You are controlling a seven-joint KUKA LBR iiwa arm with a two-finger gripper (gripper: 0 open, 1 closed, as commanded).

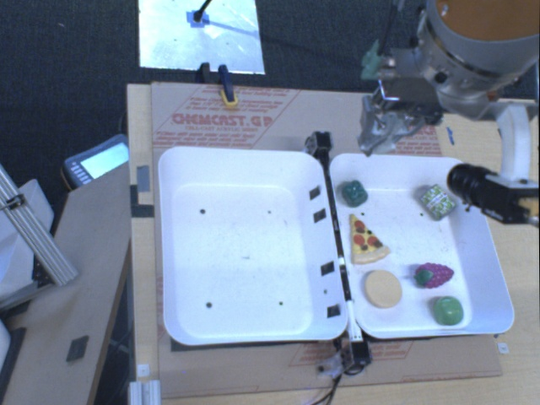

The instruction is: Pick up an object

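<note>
The task stands at its very start, as far as the view lets me judge: nothing is lifted, and all 6 objects lie on the floor of the right bin (481, 264). The left bin (181, 175) sits just beside it, the 2 touching along a shared edge. In the right bin, a dark green lump (353, 194) rests near the far left corner, a green-and-white patterned block (437, 201) lies toward the far right, a pizza slice toy (366, 240) lies beside the shared edge, a tan round disc (383, 289) sits just nearer the camera than the pizza, a purple bunch of grapes (433, 274) lies to the right of the disc, and a green ball (448, 310) rests near the front right corner. The pincer (384, 129) hangs above the far rim of the right bin, over the bench (236, 116) and its cardboard sheet, well apart from every object; the dark green lump is the nearest to it. Whether the pincer stands apart or together I cannot tell, since the metal parts blur into one shape from this angle. Nothing is seen between them. What is left, in my judgement, is everything: choosing 1 object, coming down over it, closing and raising it clear.
</note>
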